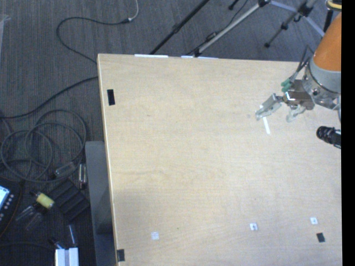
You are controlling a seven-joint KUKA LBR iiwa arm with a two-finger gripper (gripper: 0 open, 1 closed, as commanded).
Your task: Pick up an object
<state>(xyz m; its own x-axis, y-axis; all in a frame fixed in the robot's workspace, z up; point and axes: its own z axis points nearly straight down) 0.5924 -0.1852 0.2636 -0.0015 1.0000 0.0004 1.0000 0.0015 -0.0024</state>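
My gripper [279, 112] hangs over the right part of the pale wooden bench top [194, 148], below the grey wrist and orange band [328, 49]. Its two metal fingers [265, 109] are spread apart, so it is open, and nothing shows between them. A small thin white piece [267, 127] lies on the wood just below the left finger, apart from it.
A black part [329, 134] sticks in at the right edge below the wrist. Small markers [253, 226] and black tags [110, 97] dot the bench. Cables [39, 143] and boxes lie on the carpet beyond the left edge; tripod legs [244, 13] stand behind.
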